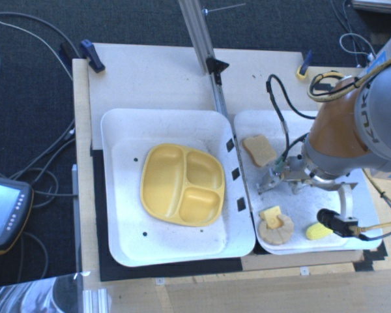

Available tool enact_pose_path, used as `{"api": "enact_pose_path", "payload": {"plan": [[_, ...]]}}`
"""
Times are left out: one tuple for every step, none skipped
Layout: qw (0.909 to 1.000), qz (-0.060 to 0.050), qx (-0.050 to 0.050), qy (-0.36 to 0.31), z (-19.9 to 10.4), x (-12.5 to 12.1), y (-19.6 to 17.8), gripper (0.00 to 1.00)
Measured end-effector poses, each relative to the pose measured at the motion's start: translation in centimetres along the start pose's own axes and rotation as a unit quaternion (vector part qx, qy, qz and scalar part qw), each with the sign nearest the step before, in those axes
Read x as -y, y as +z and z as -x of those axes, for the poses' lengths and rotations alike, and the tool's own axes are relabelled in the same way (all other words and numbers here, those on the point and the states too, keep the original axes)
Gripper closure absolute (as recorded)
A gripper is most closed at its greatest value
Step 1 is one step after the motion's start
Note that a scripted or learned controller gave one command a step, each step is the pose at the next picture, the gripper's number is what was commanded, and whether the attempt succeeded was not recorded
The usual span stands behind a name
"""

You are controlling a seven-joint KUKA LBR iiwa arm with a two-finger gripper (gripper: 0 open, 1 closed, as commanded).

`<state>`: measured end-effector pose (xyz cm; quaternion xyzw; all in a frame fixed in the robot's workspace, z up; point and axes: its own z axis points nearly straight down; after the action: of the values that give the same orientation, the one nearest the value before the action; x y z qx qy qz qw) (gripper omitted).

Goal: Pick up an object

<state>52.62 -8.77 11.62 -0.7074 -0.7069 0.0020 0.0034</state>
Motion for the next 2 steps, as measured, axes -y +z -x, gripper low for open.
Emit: {"api": "enact_pose_path", "payload": {"plan": [[1.0000,0.004,0.000,-0.001,-0.1,-0.2,-1.4,1.00],[1.0000,0.008,0.002,-0.001,0.4,-0.5,-7.7,1.00]]}}
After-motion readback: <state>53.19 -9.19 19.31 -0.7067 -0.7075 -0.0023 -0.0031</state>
